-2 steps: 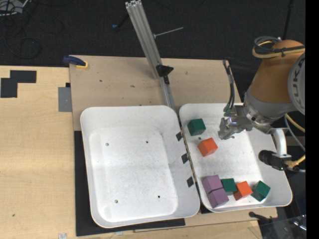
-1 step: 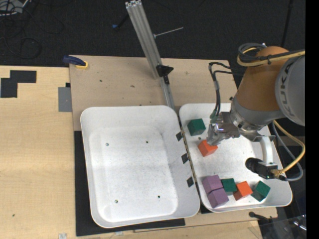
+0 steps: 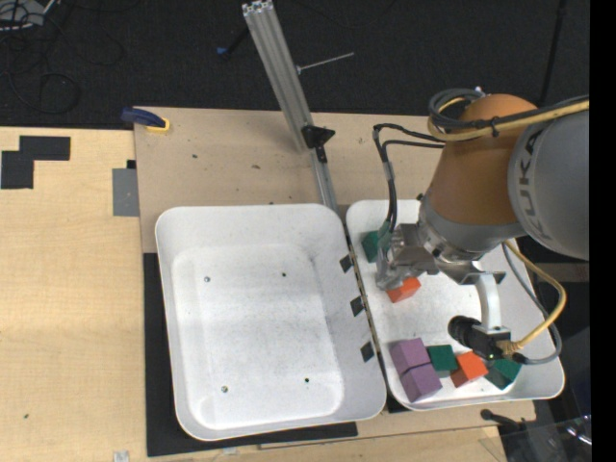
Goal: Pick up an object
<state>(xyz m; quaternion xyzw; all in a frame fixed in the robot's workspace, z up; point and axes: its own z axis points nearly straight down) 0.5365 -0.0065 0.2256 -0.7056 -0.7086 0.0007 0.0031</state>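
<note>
A KUKA arm reaches in from the right and leans low over the right bin, its gripper down at the bin's upper left, close to the divider between the two bins. An orange block sits right at the fingertips, and appears to be pinched between them, tilted rather than flat, which suggests it is being lifted or has just been caught on one corner. The grasp looks shallow, so a slip is possible. A green block lies just beside the gripper, against the bin wall. The other candidates are heaped at the bin's near edge, well apart from the gripper: a purple block, a dark green block, a second orange block and a teal block. A black cable fitting from the arm hangs over that heap. The left bin stands alongside, probably the drop-off. An aluminium rail slants across the bench behind both bins.
</note>
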